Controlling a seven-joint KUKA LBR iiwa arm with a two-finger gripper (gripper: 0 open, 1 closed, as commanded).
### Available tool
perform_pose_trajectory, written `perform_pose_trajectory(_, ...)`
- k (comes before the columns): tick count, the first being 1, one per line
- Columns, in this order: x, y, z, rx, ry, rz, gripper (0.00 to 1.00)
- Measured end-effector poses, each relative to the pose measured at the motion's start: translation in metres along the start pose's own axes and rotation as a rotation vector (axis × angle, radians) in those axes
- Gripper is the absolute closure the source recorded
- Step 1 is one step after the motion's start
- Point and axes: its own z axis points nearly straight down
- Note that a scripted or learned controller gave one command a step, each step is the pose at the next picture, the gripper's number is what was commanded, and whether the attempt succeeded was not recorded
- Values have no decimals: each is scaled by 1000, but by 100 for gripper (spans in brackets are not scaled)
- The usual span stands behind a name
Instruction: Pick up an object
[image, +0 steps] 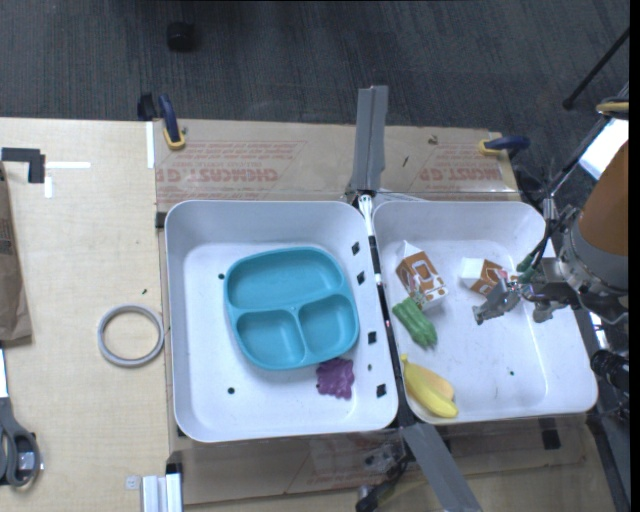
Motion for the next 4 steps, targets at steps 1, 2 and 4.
perform_pose_trajectory(1,17,20,100,2,0,147,0)
perform_pose_trajectory(2,14,84,149,-7,-2,37,0)
perform_pose_trajectory(4,12,143,151,-3,-2,-105,0)
